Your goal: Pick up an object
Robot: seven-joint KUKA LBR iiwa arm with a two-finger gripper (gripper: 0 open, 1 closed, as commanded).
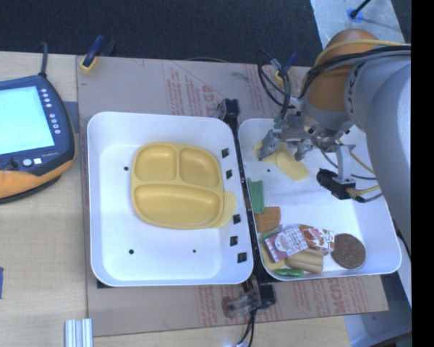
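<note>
My gripper (287,149) is down in the far left corner of the right bin (380,215), under the orange-banded wrist. Its fingers (269,147) stand apart, open, astride a pale yellow food piece (294,168) that lies on the bin floor and pokes out on both sides of them. I cannot tell whether they touch it. Along the bin's near side lie a green piece (256,194), a brown waffle-like square (269,219), a red-and-white packet (298,241), a tan bun (309,262) and a round brown cookie (348,251).
The left bin (108,194) holds a yellow divided plate (177,186). A black clip on a cable (337,184) hangs beside the gripper. A teach pendant (22,132) lies on the bench at far left. The arm's grey body covers the right bin's far right side.
</note>
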